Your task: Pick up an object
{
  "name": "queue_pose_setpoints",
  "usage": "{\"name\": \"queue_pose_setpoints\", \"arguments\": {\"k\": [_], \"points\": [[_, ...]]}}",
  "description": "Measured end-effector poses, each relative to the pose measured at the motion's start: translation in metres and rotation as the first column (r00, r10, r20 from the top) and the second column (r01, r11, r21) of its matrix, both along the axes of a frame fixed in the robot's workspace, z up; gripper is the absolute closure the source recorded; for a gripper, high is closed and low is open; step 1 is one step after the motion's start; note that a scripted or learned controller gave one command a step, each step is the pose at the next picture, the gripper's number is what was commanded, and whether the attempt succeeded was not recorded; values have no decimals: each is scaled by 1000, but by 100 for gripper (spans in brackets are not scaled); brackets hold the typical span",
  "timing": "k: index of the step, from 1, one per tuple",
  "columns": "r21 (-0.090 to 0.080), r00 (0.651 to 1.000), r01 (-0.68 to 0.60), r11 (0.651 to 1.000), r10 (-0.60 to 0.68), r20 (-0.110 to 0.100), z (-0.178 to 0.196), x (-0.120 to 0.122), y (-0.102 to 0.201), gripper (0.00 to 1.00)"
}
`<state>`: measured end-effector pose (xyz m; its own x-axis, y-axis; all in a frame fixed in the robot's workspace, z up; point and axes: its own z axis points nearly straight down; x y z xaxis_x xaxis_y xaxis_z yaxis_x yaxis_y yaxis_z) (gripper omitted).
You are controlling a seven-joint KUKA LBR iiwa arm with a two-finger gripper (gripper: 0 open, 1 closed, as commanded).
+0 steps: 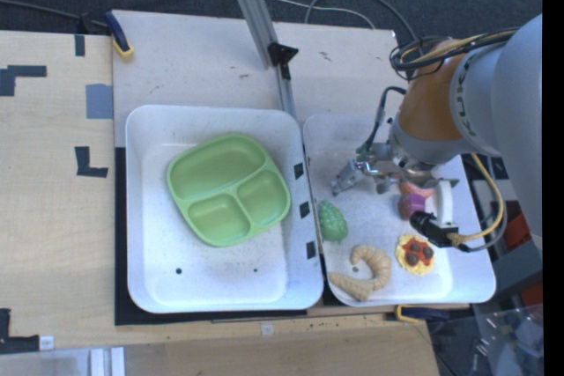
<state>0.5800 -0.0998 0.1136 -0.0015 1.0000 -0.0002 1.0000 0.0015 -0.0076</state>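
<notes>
A: What do we have to pick from?

B: In the right bin (458,282) we see a small green lumpy piece (333,221) by the left wall, a tan curled croissant shape (368,270) at the front edge, a little yellow round with red bits (416,253) beside it, and a pink piece (412,205) partly under the wrist.

A: And the gripper (345,180)?

B: It hangs over the bin's bare middle, above the green piece. We can't tell how far it's spread; we see nothing in it. The left bin (141,216) holds a green divided plate (229,188).

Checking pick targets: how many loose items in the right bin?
4: green piece near the left wall, croissant at the front, small pizza front right, pink item beside the arm. More may hide under the arm.
</notes>
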Motion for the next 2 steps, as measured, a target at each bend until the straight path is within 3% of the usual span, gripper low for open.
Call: {"name": "queue_pose_setpoints", "arguments": {"k": [1, 2], "points": [[1, 1000, -2, 1000, 2, 4, 12, 1, 1, 100], [0, 1000, -1, 1000, 1, 11, 71, 9, 8, 100]]}}
